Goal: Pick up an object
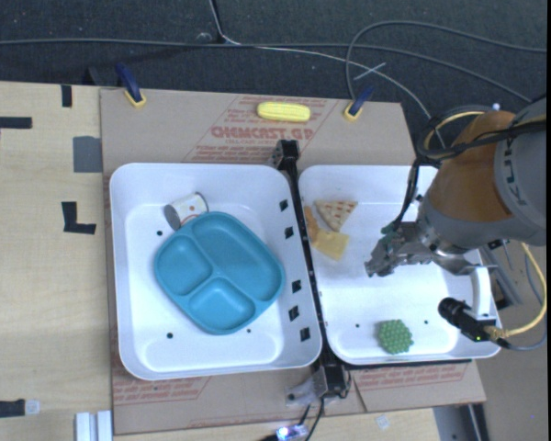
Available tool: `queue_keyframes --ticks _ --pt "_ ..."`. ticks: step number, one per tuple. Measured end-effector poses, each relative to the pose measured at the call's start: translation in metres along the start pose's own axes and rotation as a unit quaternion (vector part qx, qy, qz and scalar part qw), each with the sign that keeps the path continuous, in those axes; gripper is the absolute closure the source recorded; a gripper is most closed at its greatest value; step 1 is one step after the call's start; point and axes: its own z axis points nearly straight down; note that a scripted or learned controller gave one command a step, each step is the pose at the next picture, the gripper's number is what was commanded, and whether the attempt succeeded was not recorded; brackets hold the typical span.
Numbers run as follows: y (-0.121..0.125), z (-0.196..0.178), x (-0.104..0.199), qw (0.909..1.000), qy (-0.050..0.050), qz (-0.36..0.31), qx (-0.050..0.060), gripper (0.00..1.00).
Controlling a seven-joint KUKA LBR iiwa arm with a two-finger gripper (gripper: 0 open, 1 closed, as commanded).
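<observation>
Red lettering is printed on the cardboard sheet (239, 136) under the two bins, along its far edge just beside the yellow corn cob (283, 112). The largest line appears to read "CHEMCAST GP", though the letters are faint and partly covered. Smaller red print is seen around it and along the sheet's near edge, but it cannot be read.

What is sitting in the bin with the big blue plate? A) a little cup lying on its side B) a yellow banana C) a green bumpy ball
A: the little cup lies tipped beside the blue plate in the left bin.
</observation>
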Motion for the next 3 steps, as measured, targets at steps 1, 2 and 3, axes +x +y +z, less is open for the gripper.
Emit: queue_keyframes --ticks 1,2,3 --pt "0.005 -0.05 0.01 1.0 0.0 0.0 0.0 1.0" --pt "0.006 -0.096 0.01 1.0 0.0 0.0 0.0 1.0" --pt "0.025 -0.1 0.064 1.0 0.001 -0.003 0.002 1.0"
